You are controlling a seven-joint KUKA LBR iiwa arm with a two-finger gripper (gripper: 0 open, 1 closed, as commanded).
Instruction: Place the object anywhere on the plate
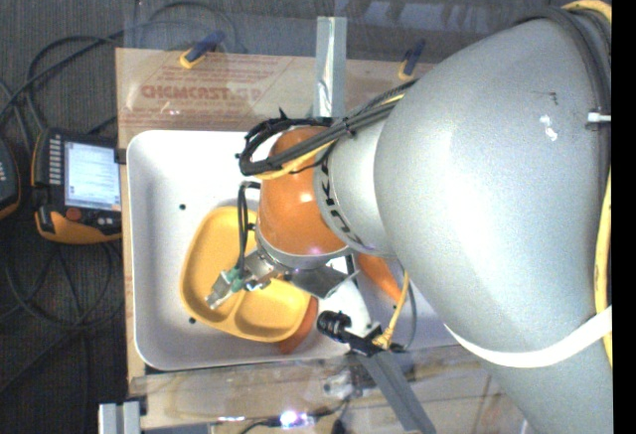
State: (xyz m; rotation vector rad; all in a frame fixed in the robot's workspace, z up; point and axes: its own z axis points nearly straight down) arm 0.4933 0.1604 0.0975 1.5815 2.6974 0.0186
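One large grey arm (477, 194) is reaching in from the right and taking up much of the camera view, its orange band (293, 194) sitting above the wrist and hanging over the left white bin (159, 174). Black cables (268, 139) are looping around the top of that band. The gripper (224, 288) is pointing down and to the left over a yellow plate (214, 248) that is lying in the lower part of the bin; a small greenish bit is showing at its tip, but the arm and the slant of the view are hiding how the hand is set, so whether it has hold of anything cannot be told. An orange-brown object (298, 333) is peeking out just beside the plate's lower right edge, partly under the wrist; its shape is not clear, nor whether it is touching the plate. A teach pendant (79, 184) with a lit screen is resting on the floor left of the bench, among loose cables.
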